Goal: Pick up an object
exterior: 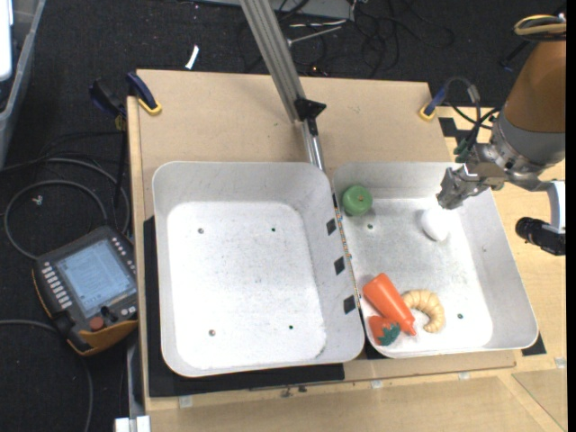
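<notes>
The end effector [453, 193] hangs over the right bin [504, 268], upper right; grip state unclear. Best descend squarely onto the white object [436, 226].

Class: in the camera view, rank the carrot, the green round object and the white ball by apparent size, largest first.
1. carrot
2. green round object
3. white ball; close to the green one, so that order is unsure.
</notes>
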